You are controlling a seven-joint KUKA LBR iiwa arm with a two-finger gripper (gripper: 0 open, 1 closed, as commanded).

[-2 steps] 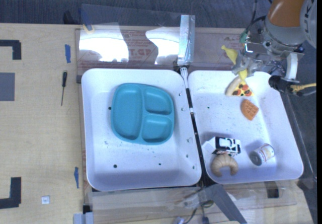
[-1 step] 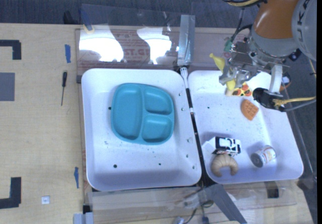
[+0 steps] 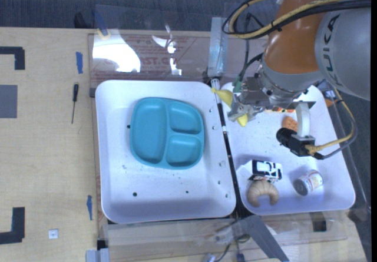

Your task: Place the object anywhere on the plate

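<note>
The arm's orange band (image 3: 303, 16) rises closest to the lens, above the right bin (image 3: 339, 196), and below it the claw (image 3: 247, 109) hangs low at that bin's far-left corner, right against the divide between the two bins. A yellow object (image 3: 225, 97), possibly a toy banana, sits at the claw's tip, with a second yellow bit just under the wrist; whether it is pinched or merely lying beside the tip I cannot tell, and the wrist hides how wide the claw stands. The risk, as I judge it, lies in this spot: so close to the bin wall, a grasp may catch only an end of the yellow object, which could slip out on the lift or be knocked against the rim and drop between the bins. The blue divided plate (image 3: 166, 132) lies in the middle of the left bin (image 3: 118, 190), well apart from the claw, so any weak hold has the whole crossing in which to fail. A croissant (image 3: 263, 192), a small black-and-white item (image 3: 267, 169) and a little can (image 3: 308, 182) rest along the right bin's near edge.
</note>
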